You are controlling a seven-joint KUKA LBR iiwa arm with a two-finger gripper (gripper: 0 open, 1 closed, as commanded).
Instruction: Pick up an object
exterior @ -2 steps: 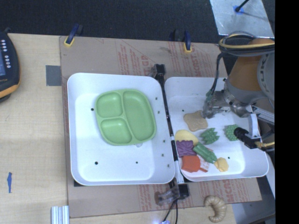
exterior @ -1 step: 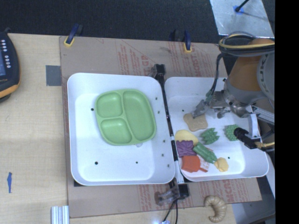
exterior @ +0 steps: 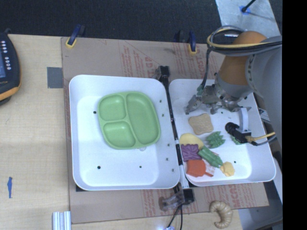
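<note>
- Camera view: gripper (exterior: 207, 105) low in right bin (exterior: 261, 169), just above bread slice (exterior: 201, 123)
- can't tell its state
- green divided plate (exterior: 129, 119) in left bin (exterior: 84, 171)

Both white bins, the left bin (exterior: 81, 128) and the right bin (exterior: 259, 169), look like smooth moulded plastic with a soft sheen. The green divided plate (exterior: 128, 119) at centre-left is matt plastic. Beneath them lies a brown cardboard sheet (exterior: 120, 56), dull and printed with faint red lettering, on a pale wood-grain counter (exterior: 31, 143). The toast slice (exterior: 201, 123) looks rough and speckled; the arm (exterior: 240, 66) at upper right shows glossy orange and grey casing.
</note>
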